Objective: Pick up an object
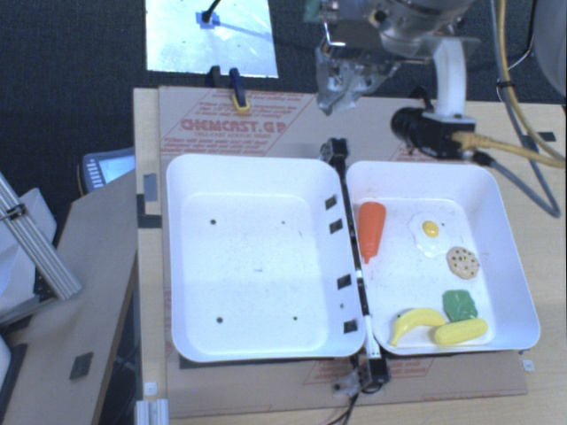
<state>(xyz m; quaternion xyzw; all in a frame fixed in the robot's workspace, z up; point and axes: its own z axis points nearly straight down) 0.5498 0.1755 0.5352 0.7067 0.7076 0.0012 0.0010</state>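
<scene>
One fixed camera, mounted above my bench, looking down at a slant. It stands well back, so both white bins fit in frame: left bin (252,255) and right bin (496,237), below and in front of my gripper (341,91). My arm enters from the upper right. Gripper detail is blurred, probably by nearness to the lens.

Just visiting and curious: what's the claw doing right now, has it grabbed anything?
Claw up behind the bins, nothing in it. Carrot, egg, cookie, banana lying in right bin. Nothing blocking.
</scene>
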